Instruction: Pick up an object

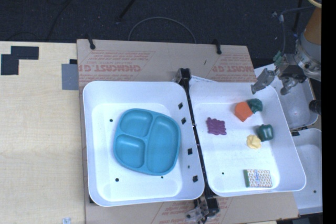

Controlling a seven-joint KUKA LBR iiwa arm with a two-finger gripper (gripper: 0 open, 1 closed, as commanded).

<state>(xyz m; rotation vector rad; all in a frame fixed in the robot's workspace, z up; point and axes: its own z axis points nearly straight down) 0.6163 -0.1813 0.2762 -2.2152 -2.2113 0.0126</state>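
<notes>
A: White plastic, both bins — the left bin (100,113) carries a glossy blue divided plate (147,140) with rounded corners and three wells.

B: And the right bin (294,165)?

A: A lumpy purple piece (216,126), an orange block (242,111) touching a dark green shape (255,105), a second green piece (265,132) just beside a small yellow lump (253,141), and a flat patterned rectangular pad (258,178) near the front wall.

B: The end effector (277,81)?

A: Hovering over the right bin's far right corner, metal fingers spread apart, nothing between them. Cardboard lies under both bins on the pale wooden tabletop (37,139).
</notes>
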